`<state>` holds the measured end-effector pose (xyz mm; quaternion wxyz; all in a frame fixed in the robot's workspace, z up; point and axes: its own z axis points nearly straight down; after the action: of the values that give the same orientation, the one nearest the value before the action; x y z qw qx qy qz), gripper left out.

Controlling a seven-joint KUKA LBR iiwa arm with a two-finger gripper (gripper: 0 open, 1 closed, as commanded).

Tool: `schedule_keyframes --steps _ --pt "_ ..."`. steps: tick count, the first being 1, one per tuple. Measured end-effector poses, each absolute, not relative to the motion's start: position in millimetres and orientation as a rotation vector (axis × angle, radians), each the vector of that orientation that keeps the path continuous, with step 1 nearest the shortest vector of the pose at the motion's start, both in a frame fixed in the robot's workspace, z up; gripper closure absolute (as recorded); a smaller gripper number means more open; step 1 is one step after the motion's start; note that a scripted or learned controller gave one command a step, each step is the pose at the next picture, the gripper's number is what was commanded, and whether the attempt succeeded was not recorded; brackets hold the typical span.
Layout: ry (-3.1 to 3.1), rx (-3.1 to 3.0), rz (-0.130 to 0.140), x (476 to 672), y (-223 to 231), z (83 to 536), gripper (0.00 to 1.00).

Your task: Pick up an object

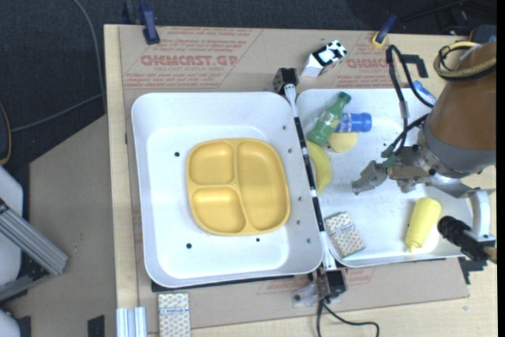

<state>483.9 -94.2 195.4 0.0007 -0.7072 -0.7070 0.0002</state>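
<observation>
The right bin (377, 211) holds a green bottle (327, 121) leaning at its back left, with a blue-capped clear bottle (356, 122) beside it. A small yellow lemon-like fruit (343, 142) and a banana (319, 166) lie just in front. A patterned packet (345, 233) rests at the front left and a yellow squeeze bottle (422, 222) at the front right. My gripper (384, 177) hangs over the bin's middle, right of the banana, its fingers (364, 179) spread open with nothing between them.
The left bin (150, 170) carries a yellow divided plate (237, 185). A black-and-white object (327, 57) lies on the board behind the bins. Cables (401, 83) trail over the right bin's back edge near the arm. Another packet (173, 313) sits at the bench front.
</observation>
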Motion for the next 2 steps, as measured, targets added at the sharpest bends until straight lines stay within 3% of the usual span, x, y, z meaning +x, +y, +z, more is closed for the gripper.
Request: schedule_keyframes --steps 1,2 --pt "-2.222 -2.225 0.000 527.5 -180 178 0.00" --pt "-2.219 -2.223 0.002 478.5 -220 142 0.00"
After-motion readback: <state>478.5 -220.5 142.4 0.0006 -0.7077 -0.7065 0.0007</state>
